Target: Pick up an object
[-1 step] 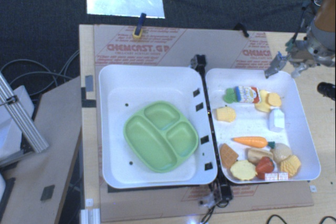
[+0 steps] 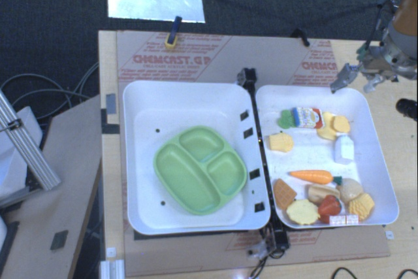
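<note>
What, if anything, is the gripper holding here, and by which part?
Nothing is held. The gripper hangs above the far right corner of the right bin with its fingers spread and nothing between them; the toy foods lie in the bin.

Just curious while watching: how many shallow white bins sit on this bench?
2. One shallow white bin lies on the left, holding a green divided plastic plate. The other white bin lies beside it on the right, holding small toy foods.
</note>
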Controlling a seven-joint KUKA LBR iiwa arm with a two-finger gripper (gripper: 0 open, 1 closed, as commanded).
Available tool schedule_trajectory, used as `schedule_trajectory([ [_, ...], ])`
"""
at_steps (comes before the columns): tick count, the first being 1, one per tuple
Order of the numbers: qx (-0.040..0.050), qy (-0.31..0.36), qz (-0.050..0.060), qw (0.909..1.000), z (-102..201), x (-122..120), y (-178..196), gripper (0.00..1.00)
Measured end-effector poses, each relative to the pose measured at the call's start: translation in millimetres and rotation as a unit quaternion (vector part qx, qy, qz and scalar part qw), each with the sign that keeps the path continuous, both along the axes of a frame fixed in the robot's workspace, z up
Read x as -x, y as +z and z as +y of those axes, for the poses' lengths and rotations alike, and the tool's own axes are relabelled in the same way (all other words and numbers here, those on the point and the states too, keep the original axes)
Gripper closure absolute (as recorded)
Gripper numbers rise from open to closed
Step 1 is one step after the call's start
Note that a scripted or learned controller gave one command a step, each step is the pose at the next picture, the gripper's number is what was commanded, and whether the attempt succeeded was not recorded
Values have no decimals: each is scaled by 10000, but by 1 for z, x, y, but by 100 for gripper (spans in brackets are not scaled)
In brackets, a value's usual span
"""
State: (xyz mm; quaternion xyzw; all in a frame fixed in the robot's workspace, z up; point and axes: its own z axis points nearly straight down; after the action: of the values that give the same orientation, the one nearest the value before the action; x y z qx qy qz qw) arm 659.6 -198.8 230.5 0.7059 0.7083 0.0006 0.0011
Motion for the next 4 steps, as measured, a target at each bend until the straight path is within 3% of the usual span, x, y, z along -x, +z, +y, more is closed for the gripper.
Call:
schedule_trajectory([
  [2,-6,6,21,10000,1,10,-116,0],
  [3,7,14,-48,10000,1,5,-138,0],
  [4,7,22,-71,10000,1,4,-126,100],
])
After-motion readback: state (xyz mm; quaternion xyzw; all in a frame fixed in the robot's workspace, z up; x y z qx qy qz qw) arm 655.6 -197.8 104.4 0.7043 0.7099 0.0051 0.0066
